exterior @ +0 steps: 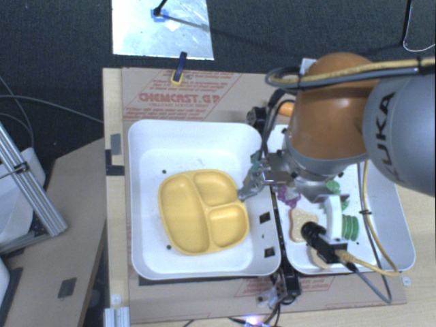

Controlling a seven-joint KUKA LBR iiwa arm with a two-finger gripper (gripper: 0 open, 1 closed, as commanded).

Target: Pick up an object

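A yellow three-compartment plate (pixel 201 210) lies flat in the middle of the left bin (pixel 143 148). My gripper (pixel 246 186) hangs low over the left bin's right side, right at the plate's right rim; nothing shows held in it. The orange-banded wrist covers much of the right bin (pixel 403 247). In that bin lie a slice of toy toast (pixel 298 225), a green ridged piece (pixel 350 227), a purple piece (pixel 290 198) and an orange object (pixel 287 107) at the back, partly hidden by the arm.
Both bins rest on a cardboard sheet with red print (pixel 178 98). A small blue and yellow item (pixel 179 69) lies on its back edge, with a shiny sheet (pixel 162 19) beyond. A metal frame (pixel 27 189) stands at the left.
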